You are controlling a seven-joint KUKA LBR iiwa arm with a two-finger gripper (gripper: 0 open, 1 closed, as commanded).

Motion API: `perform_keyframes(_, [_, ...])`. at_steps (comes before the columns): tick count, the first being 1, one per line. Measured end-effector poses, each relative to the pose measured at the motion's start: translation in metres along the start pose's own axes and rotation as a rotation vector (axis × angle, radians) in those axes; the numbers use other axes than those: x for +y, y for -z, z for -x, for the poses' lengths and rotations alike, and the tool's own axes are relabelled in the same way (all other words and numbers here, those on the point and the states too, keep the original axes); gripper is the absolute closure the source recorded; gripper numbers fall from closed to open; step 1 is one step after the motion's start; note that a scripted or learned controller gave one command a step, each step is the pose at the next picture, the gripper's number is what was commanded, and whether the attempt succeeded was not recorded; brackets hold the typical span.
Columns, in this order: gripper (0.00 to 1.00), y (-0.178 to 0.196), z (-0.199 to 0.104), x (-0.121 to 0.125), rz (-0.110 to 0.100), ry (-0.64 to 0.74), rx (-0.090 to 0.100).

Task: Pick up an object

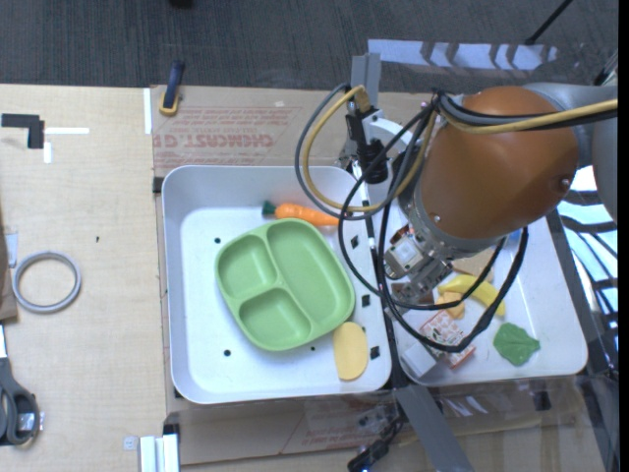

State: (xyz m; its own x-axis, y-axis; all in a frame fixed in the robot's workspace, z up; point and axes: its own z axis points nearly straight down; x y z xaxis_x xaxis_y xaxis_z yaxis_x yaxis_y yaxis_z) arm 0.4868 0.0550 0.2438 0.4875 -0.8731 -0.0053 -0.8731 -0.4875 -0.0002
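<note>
**Arm low over the right bin, grasp unconfirmed**

From my seat the arm (501, 160) dominates: its orange band hangs over the right bin (565, 357), wrist pitched down so the gripper (418, 268) sits near that bin's inner wall, cables looping round it. I judge it is set there to work the clutter directly beneath it. Whether the tool is spread or closed I cannot tell; the wrist body and cables hide it.

Well off to the tool's far side lies the left bin (187, 293), and in it the green divided plate (285, 283), flat and too broad for an easy pinch, I'd guess. Beyond the plate's far edge rests the toy carrot (300, 213); at its near corner, the pale yellow piece (351, 351).

Likelier targets sit just below the tool: a yellow item (472, 291), a printed red-and-white packet (447, 330) touching it, and a green leaf-like piece (515, 343) a little further out. Nothing is visibly lifted.
</note>
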Motion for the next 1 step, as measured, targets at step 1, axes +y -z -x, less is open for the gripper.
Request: perform_keyframes(1, [1.00, -0.0230, 0.0322, -0.0074, 0.002, 0.229, 0.000])
